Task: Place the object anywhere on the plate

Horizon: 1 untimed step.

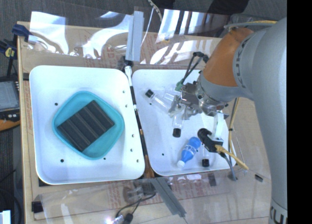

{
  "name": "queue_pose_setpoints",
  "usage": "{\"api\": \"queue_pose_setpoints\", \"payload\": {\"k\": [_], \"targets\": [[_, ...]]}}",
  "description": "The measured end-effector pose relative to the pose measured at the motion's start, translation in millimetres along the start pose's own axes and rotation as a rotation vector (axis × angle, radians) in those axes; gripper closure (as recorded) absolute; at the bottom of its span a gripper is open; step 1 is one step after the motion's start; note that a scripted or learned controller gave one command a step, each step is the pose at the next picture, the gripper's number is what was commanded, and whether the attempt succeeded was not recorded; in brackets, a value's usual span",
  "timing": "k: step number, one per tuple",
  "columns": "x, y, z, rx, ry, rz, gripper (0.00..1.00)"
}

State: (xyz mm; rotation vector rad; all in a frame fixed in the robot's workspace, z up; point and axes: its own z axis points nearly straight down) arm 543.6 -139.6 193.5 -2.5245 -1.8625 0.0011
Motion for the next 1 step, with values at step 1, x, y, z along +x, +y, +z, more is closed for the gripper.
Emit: {"api": "queue_pose_setpoints", "payload": {"k": [1], "targets": [[0.1,0.0,0.0,0.000,0.000,0.000,0.00]]}}
